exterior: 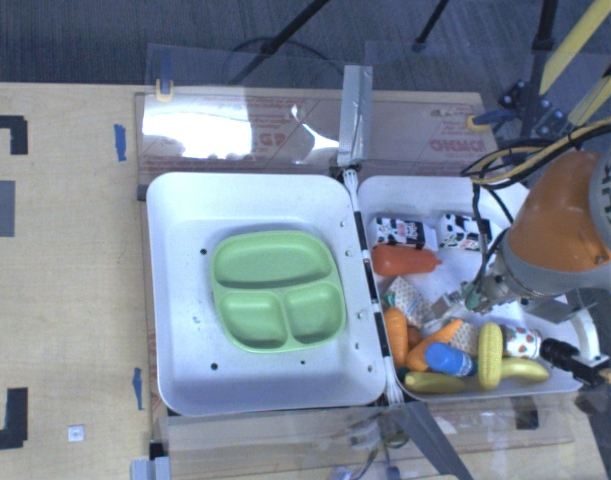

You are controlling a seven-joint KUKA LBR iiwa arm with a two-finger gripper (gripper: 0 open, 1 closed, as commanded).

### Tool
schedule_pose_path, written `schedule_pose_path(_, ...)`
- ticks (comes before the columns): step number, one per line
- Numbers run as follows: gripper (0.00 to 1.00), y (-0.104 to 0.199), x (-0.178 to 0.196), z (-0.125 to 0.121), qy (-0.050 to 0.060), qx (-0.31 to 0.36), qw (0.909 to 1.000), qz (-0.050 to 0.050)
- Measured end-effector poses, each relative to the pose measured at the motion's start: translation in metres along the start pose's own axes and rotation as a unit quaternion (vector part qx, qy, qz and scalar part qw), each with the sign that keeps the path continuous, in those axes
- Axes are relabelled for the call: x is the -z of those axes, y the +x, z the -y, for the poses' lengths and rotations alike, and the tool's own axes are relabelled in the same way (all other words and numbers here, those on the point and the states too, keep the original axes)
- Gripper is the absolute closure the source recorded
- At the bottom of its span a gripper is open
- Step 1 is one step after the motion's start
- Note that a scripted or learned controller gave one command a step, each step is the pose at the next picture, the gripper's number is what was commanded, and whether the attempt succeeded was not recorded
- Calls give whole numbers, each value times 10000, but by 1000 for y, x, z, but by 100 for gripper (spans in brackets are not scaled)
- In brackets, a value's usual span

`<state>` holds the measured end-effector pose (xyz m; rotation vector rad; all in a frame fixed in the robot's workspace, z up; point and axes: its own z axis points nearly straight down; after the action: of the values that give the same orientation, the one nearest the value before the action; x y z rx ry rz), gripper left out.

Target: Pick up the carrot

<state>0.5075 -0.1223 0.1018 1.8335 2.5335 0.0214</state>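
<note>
At the near edge of the right bin (455, 190) the carrot (396, 336) is seen lying untouched by the left wall among other toys, while the tool (474, 295), its opening impossible to tell, hovers nearby, so lifting remains undone.

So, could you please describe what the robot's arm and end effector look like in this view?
The arm is grey with a broad, rounded orange band above the wrist. Black and yellow cables loop along its upper side. The end effector is a small grey metal piece below the band, too small to show detail.
</note>
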Motion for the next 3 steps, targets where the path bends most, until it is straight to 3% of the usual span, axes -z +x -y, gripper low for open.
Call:
schedule_pose_path(1,0,1,-15,25,58,-627,9980,-5)
schedule_pose_path(2,100,-1,-6,24,46,-637,9980,9)
schedule_pose_path(3,100,-30,65,-54,111,-1495,9887,0)
